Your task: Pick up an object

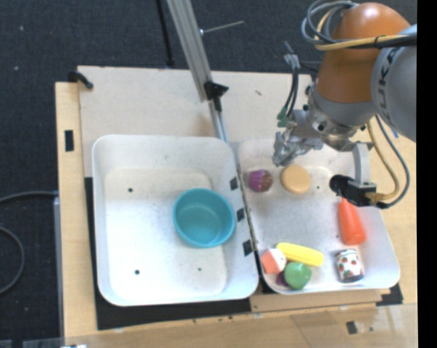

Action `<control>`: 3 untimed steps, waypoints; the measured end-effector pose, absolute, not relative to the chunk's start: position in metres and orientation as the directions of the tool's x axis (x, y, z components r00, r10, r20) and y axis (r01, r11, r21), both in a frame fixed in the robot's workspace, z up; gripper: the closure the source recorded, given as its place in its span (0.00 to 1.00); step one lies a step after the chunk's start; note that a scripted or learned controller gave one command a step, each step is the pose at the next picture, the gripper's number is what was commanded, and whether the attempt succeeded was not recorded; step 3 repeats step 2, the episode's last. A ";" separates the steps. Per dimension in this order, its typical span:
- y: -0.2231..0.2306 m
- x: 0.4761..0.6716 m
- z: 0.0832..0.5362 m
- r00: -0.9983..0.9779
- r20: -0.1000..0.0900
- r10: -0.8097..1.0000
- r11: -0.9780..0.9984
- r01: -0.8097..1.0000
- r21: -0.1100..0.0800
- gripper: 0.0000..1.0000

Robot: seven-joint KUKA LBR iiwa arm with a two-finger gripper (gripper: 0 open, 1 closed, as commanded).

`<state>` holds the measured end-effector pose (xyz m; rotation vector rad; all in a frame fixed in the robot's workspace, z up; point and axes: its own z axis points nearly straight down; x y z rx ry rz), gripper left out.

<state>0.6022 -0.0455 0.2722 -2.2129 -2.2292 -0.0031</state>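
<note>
One gripper (285, 153) hangs near purple object (259, 180); tan disc (296, 180) beside.

Even bright light, slight blur

A smooth, glossy plastic look is shown by the blue bowl (204, 217), which sits in the left white bin (117, 194); that bin's plastic floor is speckled and dull. To the right of the bowl, the yellow banana toy (301, 254) and orange carrot toy (351, 223) appear smooth and plastic. Behind the bowl, the bench top (138, 100) looks like matt pale wood, crossed by a ribbed metal rail (193, 46). A glossy orange shell is seen on the arm (356, 49).
</note>
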 end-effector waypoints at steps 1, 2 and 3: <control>0.008 0.588 0.257 -0.007 0.001 1.000 0.007 1.000 0.000 1.00; 0.059 0.568 0.242 -0.006 0.000 1.000 0.006 1.000 -0.001 1.00; 0.059 0.568 0.242 -0.006 0.000 1.000 0.006 1.000 -0.001 1.00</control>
